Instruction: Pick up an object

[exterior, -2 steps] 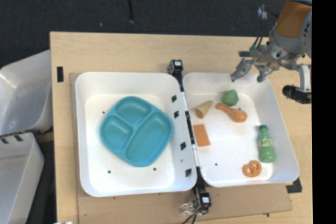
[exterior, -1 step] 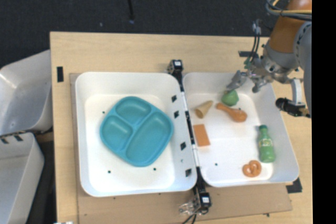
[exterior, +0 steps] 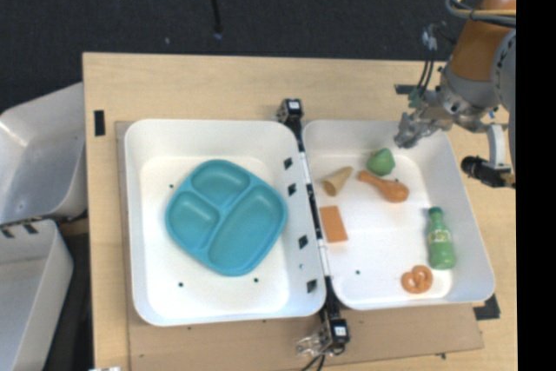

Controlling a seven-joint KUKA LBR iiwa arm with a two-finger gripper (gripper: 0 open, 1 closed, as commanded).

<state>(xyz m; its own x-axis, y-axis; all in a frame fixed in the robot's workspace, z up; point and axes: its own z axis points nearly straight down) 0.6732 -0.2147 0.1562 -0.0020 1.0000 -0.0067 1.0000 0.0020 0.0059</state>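
Gripper (exterior: 408, 135) above the right bin's (exterior: 369, 295) far corner, holding nothing; its spread cannot be told. Nearest target: green ball (exterior: 380, 161), just beside; descend centred over it

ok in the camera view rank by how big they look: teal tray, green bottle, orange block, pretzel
Largest to smallest:
1. teal tray
2. green bottle
3. orange block and pretzel: they look close in size, so I won't rank them.

A pale wooden bench (exterior: 104, 213) carries 2 shallow white bins side by side; the left bin (exterior: 139, 274) touches the right bin (exterior: 460, 274) along black clips.
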